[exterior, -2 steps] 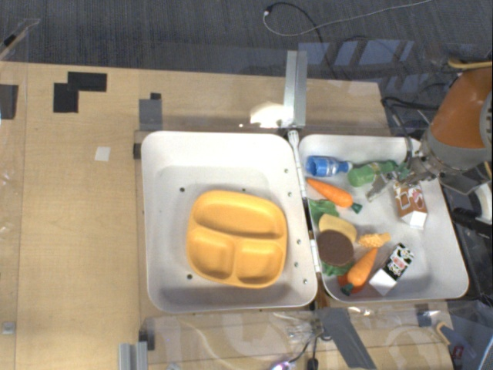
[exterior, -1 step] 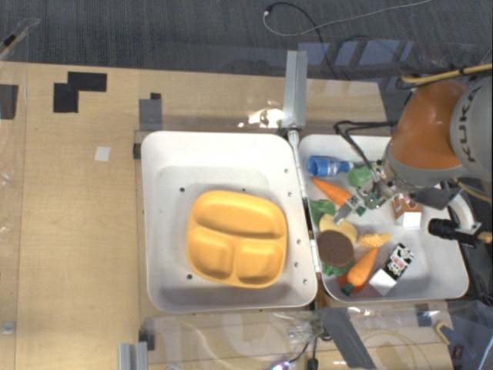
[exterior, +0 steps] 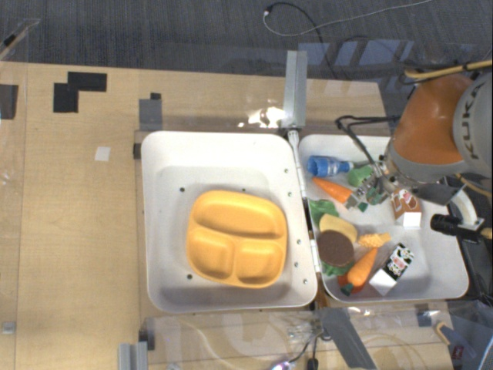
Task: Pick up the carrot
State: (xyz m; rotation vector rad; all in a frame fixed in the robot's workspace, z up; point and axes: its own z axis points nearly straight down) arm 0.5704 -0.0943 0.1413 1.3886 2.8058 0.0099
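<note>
An orange carrot lies slanted in the upper left of the right bin, just below a blue bottle. A second carrot-like orange piece with a green end lies near the bin's front. My gripper hangs low over the bin at the right end of the upper carrot, close to or touching it. The wrist hides the spot where they meet. Nothing is visibly lifted.
The right bin also holds a green item, a leafy green piece, a brown disc, a spotted white carton and a small brown box. A yellow divided plate lies in the left bin.
</note>
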